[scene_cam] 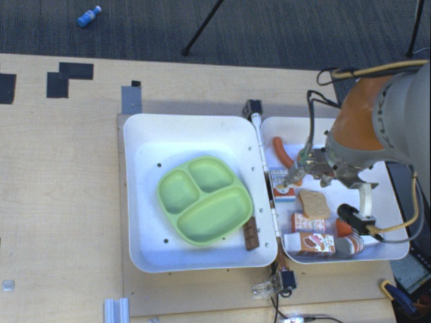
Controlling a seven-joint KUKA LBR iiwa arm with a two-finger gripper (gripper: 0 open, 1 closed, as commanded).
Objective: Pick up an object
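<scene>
My gripper (304, 170) hangs over the right bin (397, 247), just right of a small white and blue carton (283, 188) by the bin's left wall. An orange sausage (283, 152) lies above it toward the back. Below the gripper lies a slice of brown bread (314, 204). In front of that sit a red and white carton (309, 223) and another red and white box (313, 243). A grey object (349, 247) and a small orange piece (343, 229) rest at the front right. I see nothing between the gripper's tips.
The left bin (135, 180) holds a green divided plate (205, 199) and a brown bar (250, 234) against its right wall. The grey arm with its orange band (360, 120) covers the right bin's back right. A metal divider (264, 173) separates the bins.
</scene>
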